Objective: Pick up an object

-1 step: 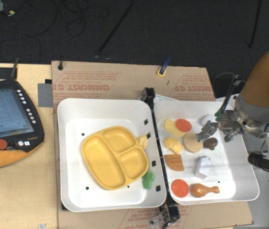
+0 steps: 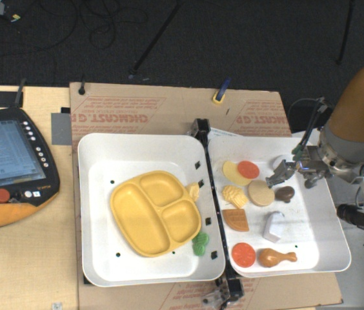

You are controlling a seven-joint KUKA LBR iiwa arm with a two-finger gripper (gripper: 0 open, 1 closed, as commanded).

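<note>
Gripper (image 2: pixel 284 171) we see low over the right bin (image 2: pixel 337 237), beside the brown piece (image 2: pixel 285 193) and beige disc (image 2: pixel 261 193), but whether it is released or clenched we cannot tell; the yellow tray (image 2: pixel 156 212) lies in the left bin (image 2: pixel 98 166).

We see a black control pad (image 2: pixel 11 166) with a lit screen lying on the wooden table (image 2: pixel 33 263) at the left. Brown cardboard (image 2: pixel 150 108) lies under the bins, and black cables (image 2: pixel 59 11) curl on the dark floor behind.
</note>
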